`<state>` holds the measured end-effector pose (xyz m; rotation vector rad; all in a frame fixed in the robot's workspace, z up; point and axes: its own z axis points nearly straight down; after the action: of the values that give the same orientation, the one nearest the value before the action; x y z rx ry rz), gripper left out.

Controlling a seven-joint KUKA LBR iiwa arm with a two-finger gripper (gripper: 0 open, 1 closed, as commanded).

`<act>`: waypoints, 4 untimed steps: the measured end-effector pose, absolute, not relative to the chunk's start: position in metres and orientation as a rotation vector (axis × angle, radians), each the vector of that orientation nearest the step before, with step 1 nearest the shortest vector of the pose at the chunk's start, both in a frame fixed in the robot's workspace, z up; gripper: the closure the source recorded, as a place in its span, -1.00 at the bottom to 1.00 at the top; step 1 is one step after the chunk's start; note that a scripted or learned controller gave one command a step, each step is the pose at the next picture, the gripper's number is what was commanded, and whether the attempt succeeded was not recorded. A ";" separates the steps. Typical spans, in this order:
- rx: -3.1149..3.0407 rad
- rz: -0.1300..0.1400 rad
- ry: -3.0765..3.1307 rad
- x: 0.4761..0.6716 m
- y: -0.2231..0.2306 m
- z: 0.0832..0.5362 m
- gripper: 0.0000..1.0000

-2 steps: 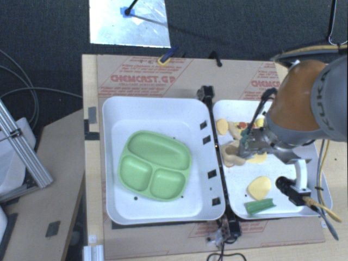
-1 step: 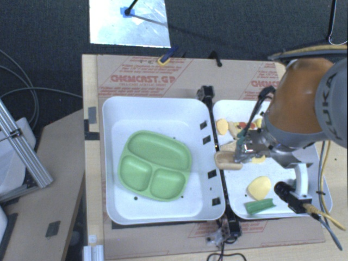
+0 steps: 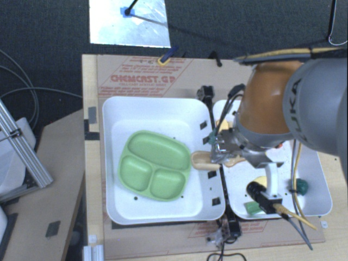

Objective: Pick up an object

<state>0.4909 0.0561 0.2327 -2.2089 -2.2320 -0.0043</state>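
Pincer point(image 3: 218, 152), low over the wall between the two bins; whether its jaws are spread or closed cannot be told, the wrist masking them. A tan wooden spoon-like object point(image 3: 202, 161) lies just beside it, across that dividing wall, probably the target. Left bin point(image 3: 157, 106) holds a green divided plate point(image 3: 154, 165); small green pieces point(image 3: 300, 187) lie in the right bin point(image 3: 322, 200).

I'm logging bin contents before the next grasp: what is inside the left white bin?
The left bin holds a green divided plate. A tan wooden piece pokes in over its right wall; the gripper covers its far end.
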 end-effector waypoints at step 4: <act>-2.209 0.013 -2.224 0.485 0.092 0.284 1.00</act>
<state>0.4850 0.0915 0.2838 -2.2088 -2.2239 0.0128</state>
